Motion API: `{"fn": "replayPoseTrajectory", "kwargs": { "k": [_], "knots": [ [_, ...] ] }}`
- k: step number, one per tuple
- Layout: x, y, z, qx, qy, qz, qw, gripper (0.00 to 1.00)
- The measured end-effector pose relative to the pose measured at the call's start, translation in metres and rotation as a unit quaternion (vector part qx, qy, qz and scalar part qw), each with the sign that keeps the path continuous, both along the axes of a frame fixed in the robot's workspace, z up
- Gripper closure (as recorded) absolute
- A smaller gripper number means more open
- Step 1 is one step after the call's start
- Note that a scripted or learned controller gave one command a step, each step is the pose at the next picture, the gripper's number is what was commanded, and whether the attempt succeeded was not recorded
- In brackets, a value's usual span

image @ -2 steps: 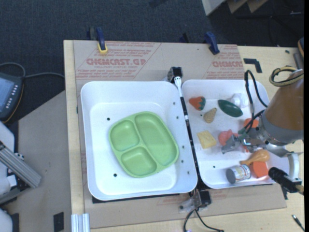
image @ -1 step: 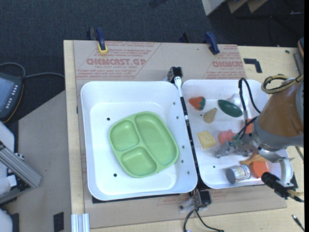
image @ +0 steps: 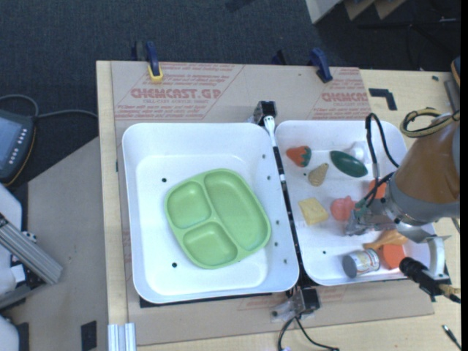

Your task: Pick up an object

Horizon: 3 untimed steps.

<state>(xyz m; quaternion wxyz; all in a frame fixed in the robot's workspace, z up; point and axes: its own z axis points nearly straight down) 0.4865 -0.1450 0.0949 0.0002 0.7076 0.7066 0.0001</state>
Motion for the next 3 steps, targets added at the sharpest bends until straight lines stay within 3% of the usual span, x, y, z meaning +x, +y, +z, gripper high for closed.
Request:
{"fn": "replayPoseTrajectory", "kwargs": {
  "k": [2, 3],
  "knots": [
    [0.019, -0.003, 0.105, -0.0016, -0.004, 0.002, 1.0000, 1.00],
    [0.020, -0.003, 0.132, -0.0011, -0.002, 0.001, 1.0000, 1.00]
  ]
}}
